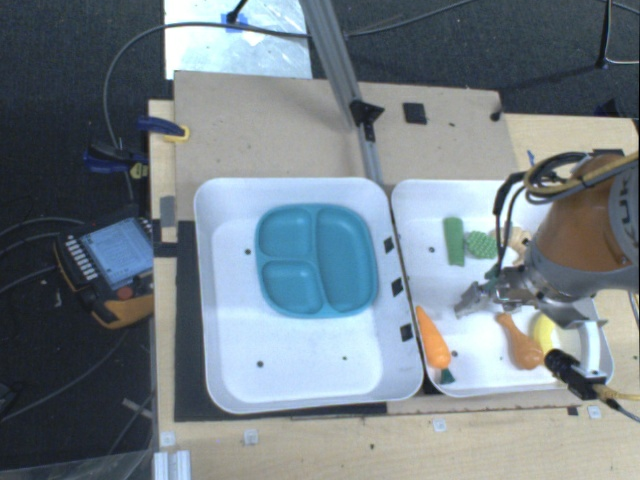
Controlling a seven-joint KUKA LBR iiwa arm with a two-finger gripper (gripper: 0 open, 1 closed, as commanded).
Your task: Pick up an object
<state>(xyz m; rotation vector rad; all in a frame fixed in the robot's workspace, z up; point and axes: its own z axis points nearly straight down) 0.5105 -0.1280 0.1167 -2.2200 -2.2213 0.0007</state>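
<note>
In the camera view, two white bins sit side by side on the bench. The left bin [230, 368], at center frame, holds a blue divided plate [316, 259] in its upper half. The right bin [420, 208] holds a green block [455, 240] near its top, an orange carrot [432, 336] along its lower left wall, and an orange drumstick-shaped toy [517, 340] beside a yellow piece [543, 332] at lower right. The arm [590, 233] reaches in from the right edge, and its gripper [480, 298] hangs low over the right bin's middle, between the green block and the carrot. Whether its fingers are apart or together cannot be told.
</note>
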